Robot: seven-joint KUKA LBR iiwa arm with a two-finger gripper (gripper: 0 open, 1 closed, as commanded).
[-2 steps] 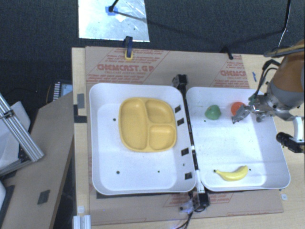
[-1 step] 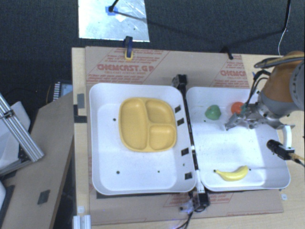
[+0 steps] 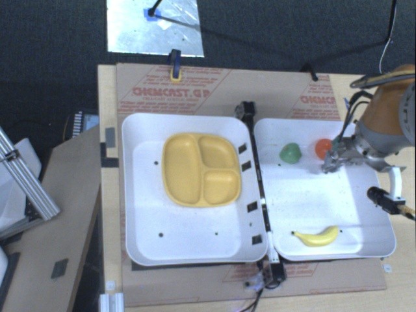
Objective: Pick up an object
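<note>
In the right bin (image 3: 364,203) a green round fruit (image 3: 290,152) lies near the back. An orange-red round fruit (image 3: 323,148) sits to its right. A yellow banana (image 3: 318,236) lies near the bin's front edge. My gripper (image 3: 330,164) hangs low at the back right of this bin, just in front of and touching or nearly touching the orange-red fruit. The view is too small to tell how its fingers stand, and no object shows between them.
The left bin (image 3: 146,233) holds a yellow three-compartment plate (image 3: 200,169). A black clamp strip (image 3: 255,174) runs between the bins. The arm's grey body and orange band (image 3: 390,112) fill the right edge above the right bin.
</note>
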